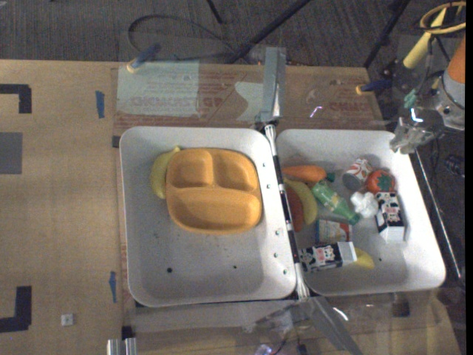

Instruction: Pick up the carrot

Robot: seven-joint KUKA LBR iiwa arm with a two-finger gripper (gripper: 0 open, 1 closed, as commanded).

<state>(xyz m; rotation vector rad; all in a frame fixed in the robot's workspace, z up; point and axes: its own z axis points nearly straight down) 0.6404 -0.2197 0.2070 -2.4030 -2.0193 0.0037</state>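
A: Carrot (304,173) lies untouched at the back of the right bin (425,265), beside a banana (304,200) and a green bottle (334,203).

B: And the hand (409,134)?

A: Up over that bin's far right corner, well apart. Spread or pinched, I cannot tell. By my reckoning, reaching and grasping are all left.

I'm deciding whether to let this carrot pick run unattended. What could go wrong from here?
The carrot lies in a tight cluster against the right bin's inner wall, beside the banana and green bottle, so the claw may nudge or grab a neighbour. The claw sits at the far corner and must cross the clutter.
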